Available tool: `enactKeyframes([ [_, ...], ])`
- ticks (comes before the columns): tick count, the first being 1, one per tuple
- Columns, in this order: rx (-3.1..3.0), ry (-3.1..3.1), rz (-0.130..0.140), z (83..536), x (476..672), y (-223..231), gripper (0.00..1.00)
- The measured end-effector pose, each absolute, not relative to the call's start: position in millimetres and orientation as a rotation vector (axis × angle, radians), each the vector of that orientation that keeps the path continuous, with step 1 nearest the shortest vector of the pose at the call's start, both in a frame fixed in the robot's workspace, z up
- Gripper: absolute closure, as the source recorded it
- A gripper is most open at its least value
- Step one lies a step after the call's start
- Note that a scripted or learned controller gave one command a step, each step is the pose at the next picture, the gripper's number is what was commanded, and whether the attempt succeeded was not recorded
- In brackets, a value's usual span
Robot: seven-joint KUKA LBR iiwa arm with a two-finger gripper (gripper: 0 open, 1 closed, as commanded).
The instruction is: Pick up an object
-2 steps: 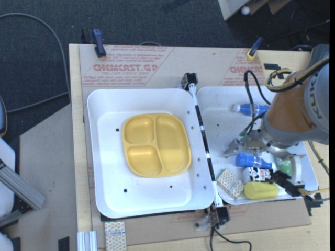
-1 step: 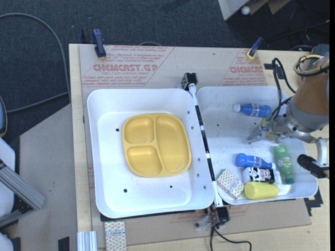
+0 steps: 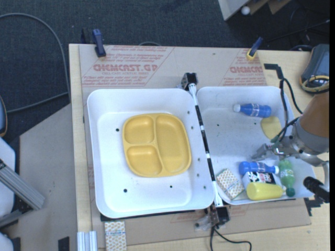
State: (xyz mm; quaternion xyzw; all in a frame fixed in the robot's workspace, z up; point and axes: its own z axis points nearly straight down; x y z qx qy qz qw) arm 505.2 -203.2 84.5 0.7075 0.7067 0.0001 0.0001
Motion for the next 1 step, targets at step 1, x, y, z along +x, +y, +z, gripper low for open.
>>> enactKeyframes([
  [1, 2.219, 2.222, 0.002, 85.1, 596.2, -206.6, 0.00],
])
